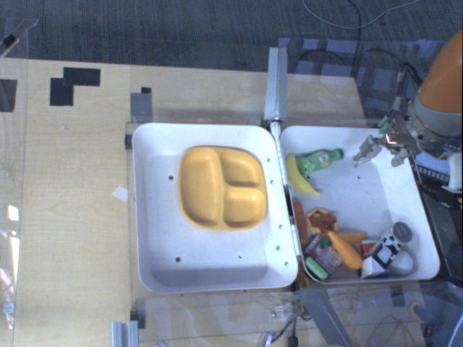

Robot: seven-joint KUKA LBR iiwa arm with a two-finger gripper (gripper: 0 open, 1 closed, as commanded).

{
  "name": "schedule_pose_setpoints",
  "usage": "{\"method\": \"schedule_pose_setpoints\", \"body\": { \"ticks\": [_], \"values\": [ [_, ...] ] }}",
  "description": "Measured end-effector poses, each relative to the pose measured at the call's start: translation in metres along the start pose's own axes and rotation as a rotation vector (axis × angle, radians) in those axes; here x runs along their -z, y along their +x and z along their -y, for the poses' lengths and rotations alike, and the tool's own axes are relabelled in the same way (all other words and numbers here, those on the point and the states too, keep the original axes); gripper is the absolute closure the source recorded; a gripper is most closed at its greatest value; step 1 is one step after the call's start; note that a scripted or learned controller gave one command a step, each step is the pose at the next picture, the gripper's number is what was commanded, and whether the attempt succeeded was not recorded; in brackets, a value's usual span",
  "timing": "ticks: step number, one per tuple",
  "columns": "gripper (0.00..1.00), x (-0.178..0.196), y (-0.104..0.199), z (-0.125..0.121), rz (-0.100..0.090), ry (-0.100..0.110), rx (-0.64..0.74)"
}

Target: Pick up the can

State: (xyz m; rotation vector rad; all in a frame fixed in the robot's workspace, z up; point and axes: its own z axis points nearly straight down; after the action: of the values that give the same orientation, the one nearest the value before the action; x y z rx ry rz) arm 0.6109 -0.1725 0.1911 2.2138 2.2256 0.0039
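My gripper [381, 149] hangs over the far right corner of the right bin [405, 194]. My two fingers are spread apart with nothing between them. I am up here because I have not gone down for anything yet.

The can [401, 232] is what I want. I think it is the small grey round thing near the front right of the right bin, but it is tiny and a bit blurry, so I am not fully sure. It sits just beside a black and white toy [386, 251] and a white cup [401, 262]. That is well apart from my gripper, across a bare white patch of bin floor. I guess I must move toward the front and then drop down.

The other things are crowded along the left and front sides of this bin. A green bottle [318, 160] lies on its side, touching a yellow banana [300, 177]. An orange carrot [343, 249] lies on top of a pile of small packets [323, 255]. Being so packed, they could get bumped.

The left bin [155, 194] holds a yellow tray [221, 186] with three sections. It lies flat in the middle.

Both bins sit on a light wood bench [65, 215]. Beyond it is dark grey carpet [145, 13] with a thin cable [340, 9] looping on it.
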Motion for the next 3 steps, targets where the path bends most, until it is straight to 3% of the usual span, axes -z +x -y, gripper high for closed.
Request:
{"method": "schedule_pose_setpoints", "body": {
  "ticks": [1,2,3],
  "values": [
    [0.00,-0.102,0.019,0.049,0.001,-0.008,-0.077],
    [0.00,-0.106,0.023,-0.044,-0.001,0.050,-0.137],
    [0.00,-0.105,0.041,-0.058,0.004,0.005,-0.430]
  ]
}}
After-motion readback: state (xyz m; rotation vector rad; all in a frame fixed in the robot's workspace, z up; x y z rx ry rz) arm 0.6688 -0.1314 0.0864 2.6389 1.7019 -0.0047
